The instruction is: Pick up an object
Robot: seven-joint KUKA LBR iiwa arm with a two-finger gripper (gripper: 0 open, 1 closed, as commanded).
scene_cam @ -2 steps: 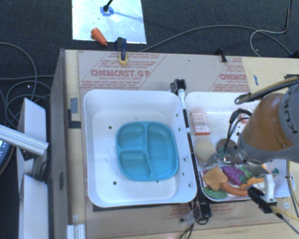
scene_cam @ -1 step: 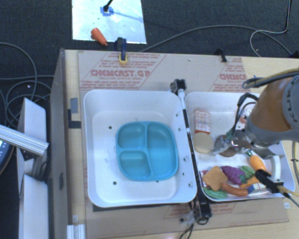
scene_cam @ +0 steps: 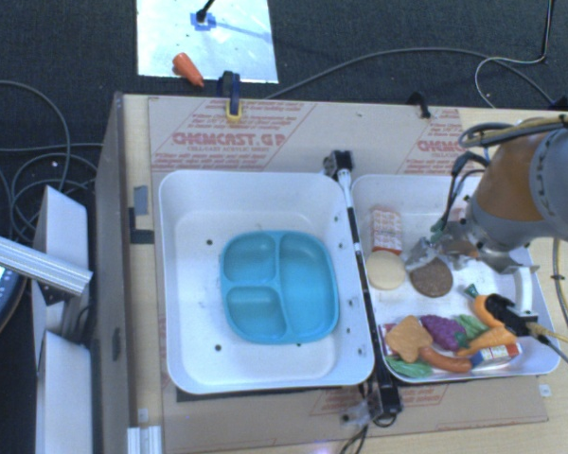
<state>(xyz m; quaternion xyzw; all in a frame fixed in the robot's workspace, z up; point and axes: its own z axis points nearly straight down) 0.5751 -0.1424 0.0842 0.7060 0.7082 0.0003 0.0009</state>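
The right bin (scene_cam: 407, 201) holds several toy foods. A white packet with red print (scene_cam: 386, 230) lies near its left wall, with a cream round biscuit (scene_cam: 386, 272) just below it. To the biscuit's right lies a brown round patty (scene_cam: 434, 279). My gripper (scene_cam: 428, 252) hangs low over the patty's upper left edge, close to it or touching it. Nothing shows as lifted. Along the bin's front lie purple grapes (scene_cam: 442, 330), an orange wedge (scene_cam: 407, 339), a red sausage (scene_cam: 447, 359) and a carrot (scene_cam: 488, 312).
The left bin (scene_cam: 185, 197) holds a blue divided plate (scene_cam: 278, 286). A black divider rail (scene_cam: 357, 253) runs between the bins. The grey arm (scene_cam: 525, 192) covers the right bin's upper right part. Cables hang by the bin's right wall.
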